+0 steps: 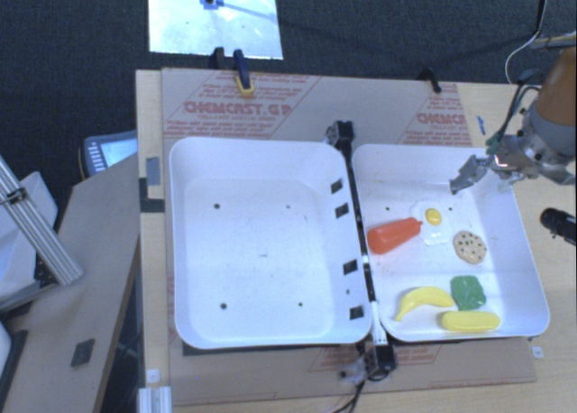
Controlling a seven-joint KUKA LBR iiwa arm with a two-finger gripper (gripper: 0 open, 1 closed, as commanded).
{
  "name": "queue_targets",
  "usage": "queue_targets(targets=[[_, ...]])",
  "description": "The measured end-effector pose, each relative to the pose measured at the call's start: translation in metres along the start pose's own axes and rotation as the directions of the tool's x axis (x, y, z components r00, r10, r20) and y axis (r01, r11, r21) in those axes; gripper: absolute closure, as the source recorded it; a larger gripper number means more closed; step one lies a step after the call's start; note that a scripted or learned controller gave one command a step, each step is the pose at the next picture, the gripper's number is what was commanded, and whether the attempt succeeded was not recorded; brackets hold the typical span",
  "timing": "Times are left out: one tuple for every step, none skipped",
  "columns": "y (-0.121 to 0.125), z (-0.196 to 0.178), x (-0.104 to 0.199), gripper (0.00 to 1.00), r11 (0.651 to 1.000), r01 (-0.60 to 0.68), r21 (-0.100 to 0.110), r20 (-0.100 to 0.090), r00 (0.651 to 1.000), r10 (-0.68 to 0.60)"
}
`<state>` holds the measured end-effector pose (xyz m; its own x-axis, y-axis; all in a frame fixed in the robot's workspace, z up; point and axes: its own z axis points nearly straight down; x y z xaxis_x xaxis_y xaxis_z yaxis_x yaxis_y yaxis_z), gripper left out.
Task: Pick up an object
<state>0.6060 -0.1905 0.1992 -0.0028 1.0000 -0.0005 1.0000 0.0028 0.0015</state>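
Note:
The right bin (397,172) holds an orange carrot (394,235), a fried egg (433,218), a round cookie (470,246), a yellow banana (424,299), a green piece (468,290) and a yellow corn-like piece (470,320). My gripper (471,172) hangs over the bin's far right part, above and to the right of the egg. Nothing shows between its fingers, which look spread apart.
The left bin (189,168) lies beside the right one, with black clips (341,211) along the shared wall. Both bins rest on a cardboard sheet (270,105). A metal plate (214,5) lies at the back, and a grey rail (32,222) stands at far left.

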Motion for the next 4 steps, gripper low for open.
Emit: queue_targets(targets=[[-0.083, -0.105, 0.013, 0.0, 1.0, -0.003, -0.004, 0.0, 1.0, 0.003], [-0.119, -0.186, 0.078, 0.0, 1.0, 0.007, -0.008, -0.001, 1.0, -0.007], [-0.118, -0.276, 0.15, 0.0, 1.0, 0.009, -0.011, -0.001, 1.0, -0.009], [-0.066, -0.34, 0.17, 0.0, 1.0, 0.004, -0.011, 0.0, 1.0, -0.004]])
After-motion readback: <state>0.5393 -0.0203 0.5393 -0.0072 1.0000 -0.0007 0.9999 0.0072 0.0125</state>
